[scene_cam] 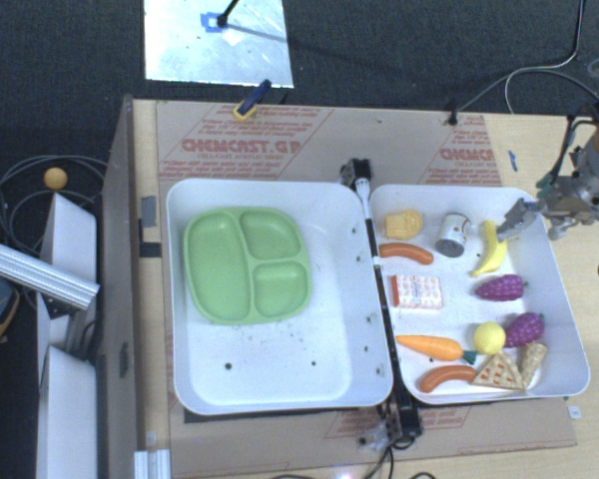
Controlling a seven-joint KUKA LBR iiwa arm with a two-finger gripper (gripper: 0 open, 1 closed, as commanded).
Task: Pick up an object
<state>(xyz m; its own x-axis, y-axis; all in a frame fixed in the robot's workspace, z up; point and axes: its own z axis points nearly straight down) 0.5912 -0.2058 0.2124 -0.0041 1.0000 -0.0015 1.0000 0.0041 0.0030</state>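
Banana (490, 249) lies in the right bin (569, 352), beyond the grapes (500, 287) nearest me. Just past it I see my gripper (520, 216) hovering, though I cannot tell its fingers' spread.

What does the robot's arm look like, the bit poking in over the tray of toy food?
It is mostly grey metal, with a little orange showing near the picture's edge. The gripper ends in slim grey fingers. Thin dark cables run along the bench behind it.
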